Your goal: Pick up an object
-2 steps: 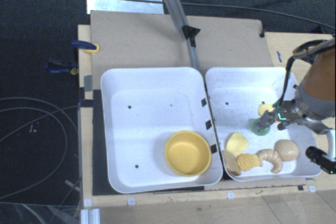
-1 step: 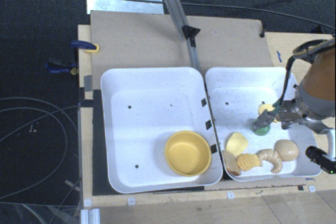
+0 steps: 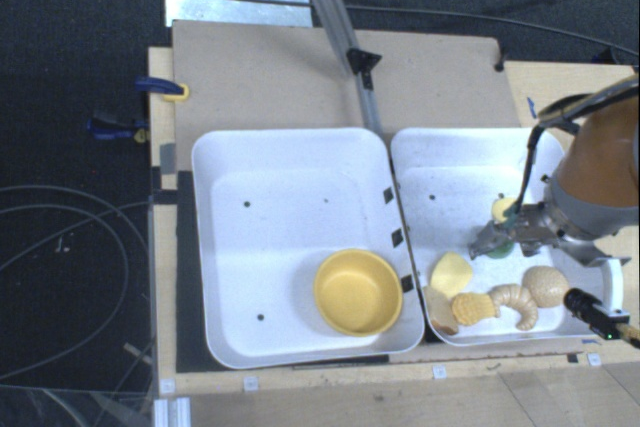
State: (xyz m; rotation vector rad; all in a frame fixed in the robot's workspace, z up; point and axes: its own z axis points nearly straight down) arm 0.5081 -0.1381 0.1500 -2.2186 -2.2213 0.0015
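Gripper (image 3: 497, 240) low in right bin (image 3: 455, 165), beside a small yellow-green object (image 3: 503, 208); cannot tell how the fingers stand. Along that bin's near wall: yellow wedge (image 3: 451, 273), corn piece (image 3: 473, 307), croissant (image 3: 515, 301), tan bun (image 3: 545, 285). Left bin (image 3: 270, 165) holds 1 yellow bowl (image 3: 358, 291).

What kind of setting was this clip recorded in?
Probably a robotics lab: two white bins on a clamped board, cables on dark carpet, a robot arm over toy food.
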